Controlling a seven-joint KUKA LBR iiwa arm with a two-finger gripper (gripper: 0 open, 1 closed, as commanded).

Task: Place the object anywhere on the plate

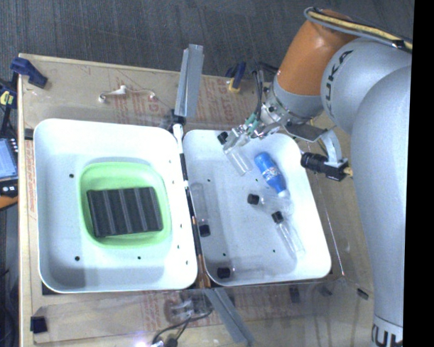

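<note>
Hand (241, 138) sits at the top edge of the right bin (309, 268), low over the bin's upper-left corner. Its clear fingers blur into the white floor, so I cannot tell how far open it is, and nothing shows between them.

Task thing: plastic bottle with a blue label (272, 175), lying on its side in the right bin, just down-right of the hand, near but apparently apart from it. Looks untouched, so I'd call this the reach/pre-grasp step; pick not yet done.

Next move, as I read it: shift the hand down-right over the bottle, turn it to straddle the body across its narrow width, close, lift clear of the bin wall, carry left to the green plate (96, 179) in the left bin (55, 139). Anywhere on the plate counts.

Around it:
- Dark ridged insert (123, 209) covers the plate's middle; bottle may roll in the grooves or off the rim.
- Divider between bins (182, 161) is the wall to clear on the carry.
- Small black bits on the right bin floor, one (253, 199) just below the bottle; possible finger snag.
- A clear item (289, 236) lies lower right in the bin, hard to identify.
- Tabletop (85, 76) has clamps and cable clutter at the edges, well apart from the path.

Risk: round, slick bottle, could squirt out of the grip.
</note>
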